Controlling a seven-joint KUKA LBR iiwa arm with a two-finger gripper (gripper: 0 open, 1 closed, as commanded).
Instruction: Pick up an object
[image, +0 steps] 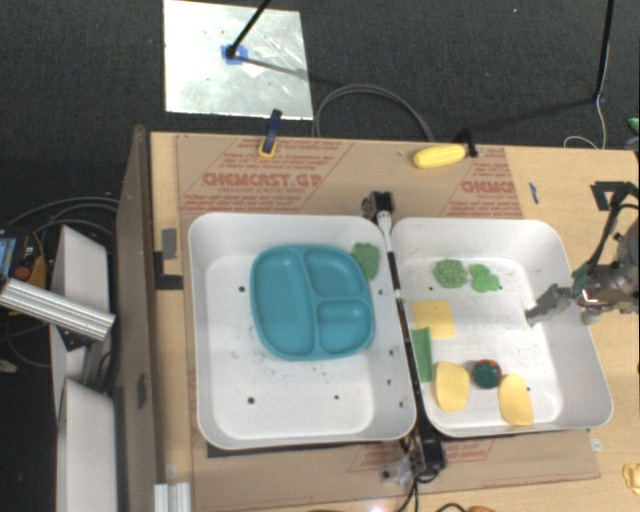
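Approach step: the gripper (543, 303) hovers inside the right bin (560, 245), right of the yellow square (433, 319); seemingly empty, opening unclear. Next, descend onto an object.

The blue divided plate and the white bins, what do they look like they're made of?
The blue divided plate looks like moulded plastic: one even teal colour, rounded compartment ridges, a dull sheen. The left white bin and right white bin look like thin formed plastic too, with soft rounded corners and smooth matte walls, though that is only a guess.
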